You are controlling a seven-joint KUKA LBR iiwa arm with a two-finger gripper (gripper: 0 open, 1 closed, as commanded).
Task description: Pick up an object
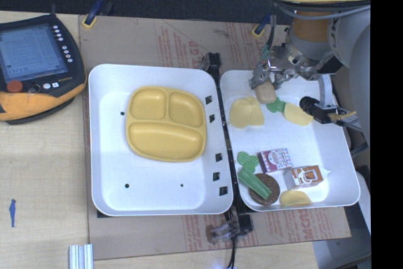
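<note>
My gripper [266, 84] hangs over the far left part of the right bin [337, 154]. A small beige piece [267, 95] sits between its fingertips, and the fingers look closed on it. Just below lie a pale yellow toy food [245, 113], a small green piece [275, 107] and a yellow piece [297, 114]. At the near end of the same bin lie a green item [252, 177], a brown disc [269, 188], a pink-and-white packet [274, 159], a brown carton [303, 176] and another yellow piece [295, 198].
The left bin [107, 154] holds a yellow divided plate [167, 123]. A teach pendant [34, 66] rests on the bench at the far left. Black clips [217, 135] line the wall between the bins. The arm's grey body [327, 16] looms over the right bin's far corner.
</note>
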